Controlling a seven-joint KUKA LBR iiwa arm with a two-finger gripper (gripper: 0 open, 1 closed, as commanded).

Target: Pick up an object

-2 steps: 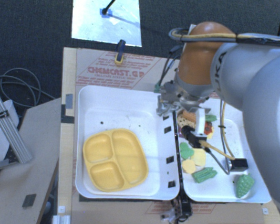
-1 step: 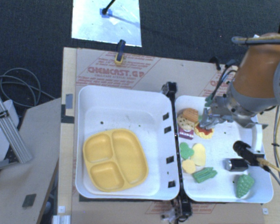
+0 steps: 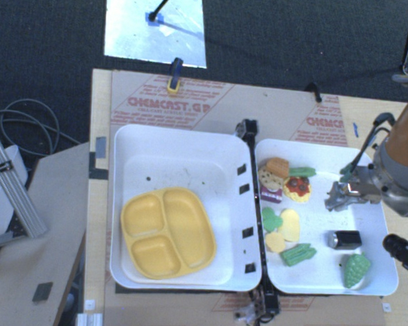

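Lettering reading CHEMCAST GP runs in red across the brown sheet on the worktop. Left bin: one smooth yellow three-compartment tray. Right bin: toy burger, red piece, green leaf, yellow slices, ridged green pod, black block, bumpy green cluster. My gripper hangs above the right bin, over its far side; I can't tell how it's set.

Left bin: tray fills the near half, far half open. Right bin: toys crowd the left side by the divider; black block and green toy near right; bare floor mid-right.
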